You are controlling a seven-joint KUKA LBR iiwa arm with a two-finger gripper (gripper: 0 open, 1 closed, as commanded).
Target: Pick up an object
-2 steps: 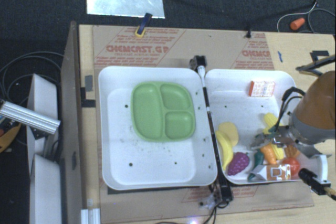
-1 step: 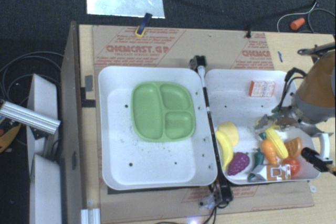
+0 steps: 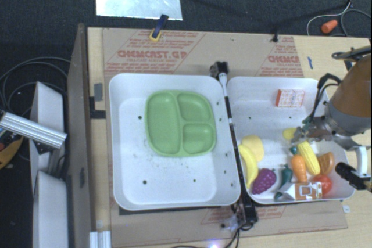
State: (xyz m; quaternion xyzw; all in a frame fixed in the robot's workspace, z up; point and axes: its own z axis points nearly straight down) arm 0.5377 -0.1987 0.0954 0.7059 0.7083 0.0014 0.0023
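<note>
The right bin (image 3: 256,103) holds a yellow banana (image 3: 250,154), purple grapes (image 3: 263,180), an orange carrot (image 3: 299,169), a corn cob (image 3: 308,158), a red tomato (image 3: 323,184), a small orange and white carton (image 3: 308,190) and a teal piece (image 3: 285,178). An orange and white box (image 3: 289,98) lies at the bin's far side. My gripper (image 3: 304,134) reaches in from the right and hangs low over the corn and a small yellow piece (image 3: 289,134). The arm's wrist hides its fingers.
The left bin (image 3: 131,125) carries a green divided plate (image 3: 179,124). A black divider bar (image 3: 228,119) runs between the bins. Both bins rest on cardboard (image 3: 174,49). Cables and a metal frame lie off the bench to the left.
</note>
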